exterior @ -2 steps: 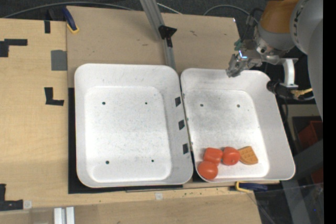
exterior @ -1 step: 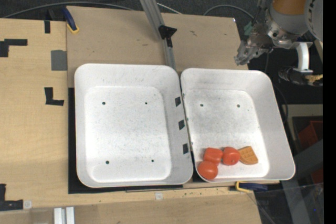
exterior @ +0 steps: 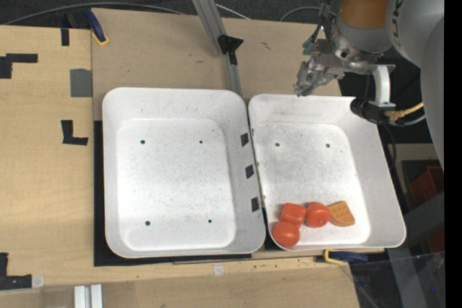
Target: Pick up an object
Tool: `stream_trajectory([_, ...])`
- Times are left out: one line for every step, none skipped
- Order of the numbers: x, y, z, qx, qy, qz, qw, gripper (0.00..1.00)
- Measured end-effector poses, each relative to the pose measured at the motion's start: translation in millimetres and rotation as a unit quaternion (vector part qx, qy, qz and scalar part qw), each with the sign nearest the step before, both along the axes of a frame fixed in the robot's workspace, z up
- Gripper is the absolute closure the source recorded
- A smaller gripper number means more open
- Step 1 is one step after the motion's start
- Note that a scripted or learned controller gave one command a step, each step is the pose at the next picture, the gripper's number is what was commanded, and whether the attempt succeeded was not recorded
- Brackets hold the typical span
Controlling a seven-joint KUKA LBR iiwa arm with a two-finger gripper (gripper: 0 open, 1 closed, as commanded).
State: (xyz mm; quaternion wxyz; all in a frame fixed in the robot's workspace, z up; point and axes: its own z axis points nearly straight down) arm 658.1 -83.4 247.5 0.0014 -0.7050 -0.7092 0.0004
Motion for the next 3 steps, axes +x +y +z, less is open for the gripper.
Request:
stream_trajectory([-1.2,53.3,-13.2,0.0000,0.000,0.000,1.0000,1.00])
stream_trajectory([-3.0,99.0,-12.4,-0.0001,0.000,0.000,1.0000,1.00])
stream_trajectory([-13.2,153.3,-6.0,0.0003,0.000,0.001,1.0000,1.00])
